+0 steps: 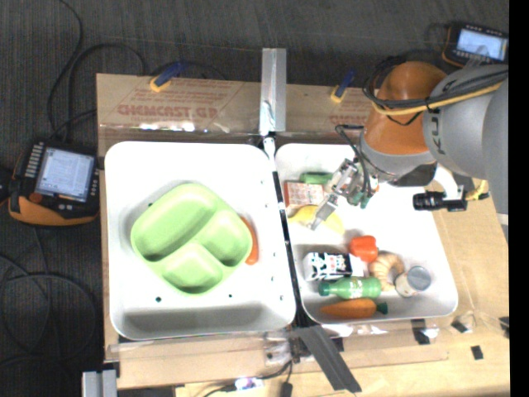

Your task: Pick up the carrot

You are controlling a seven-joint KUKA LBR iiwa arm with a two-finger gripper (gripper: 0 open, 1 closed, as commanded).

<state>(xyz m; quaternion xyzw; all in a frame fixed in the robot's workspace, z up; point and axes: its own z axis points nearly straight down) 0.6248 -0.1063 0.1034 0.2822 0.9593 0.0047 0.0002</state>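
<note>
Seen from above at a slant, two shallow white bins sit side by side on the tabletop. In the right bin (430, 246), the carrot (351, 308) lies flat against the near wall, at the front edge of the pile. Its long axis runs left to right, parallel to that wall, with the green stalk end pointing right. Just behind the carrot, touching or nearly so, lies a green bottle (351, 288), also left to right. Behind the bottle are a small black-and-white carton (328, 264) and a red-orange toy vegetable (364, 247). The grey arm reaches in from the right, and its gripper (328, 208) hangs over the far half of the same bin, tilted down and leftward above a yellow item (306, 215). How wide the jaws stand cannot be told; nothing can be seen held between them. From the jaws, the carrot lies toward the near wall and slightly right, with the carton and bottle between. In the left bin, beside a green divided tray (192, 235), an orange sliver (251, 246) peeks out.
</note>
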